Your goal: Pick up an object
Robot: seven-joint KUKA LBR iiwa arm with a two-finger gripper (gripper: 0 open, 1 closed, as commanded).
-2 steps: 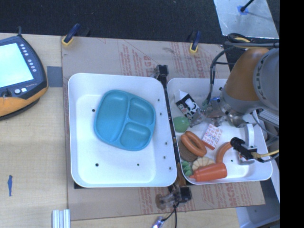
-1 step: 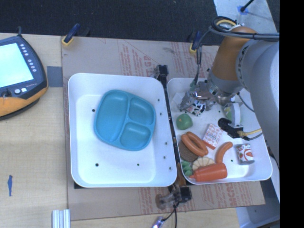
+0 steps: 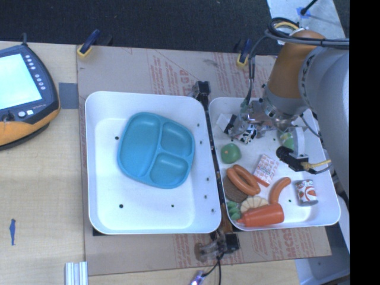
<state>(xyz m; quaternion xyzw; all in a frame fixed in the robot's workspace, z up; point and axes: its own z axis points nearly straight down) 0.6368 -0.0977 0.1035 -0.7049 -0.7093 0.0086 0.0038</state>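
White and shallow, the left plastic bin [image 3: 101,159] holds a blue sectioned plate [image 3: 156,149] lying flat. Just beside it, the right white bin [image 3: 323,217] carries a green ball [image 3: 231,153], two orange sausages [image 3: 242,179], a red-and-white packet [image 3: 265,168] and a plastic carrot [image 3: 262,216]. At that bin's far end hangs the grey gripper [image 3: 244,129]; whether it grasps anything, I cannot tell.
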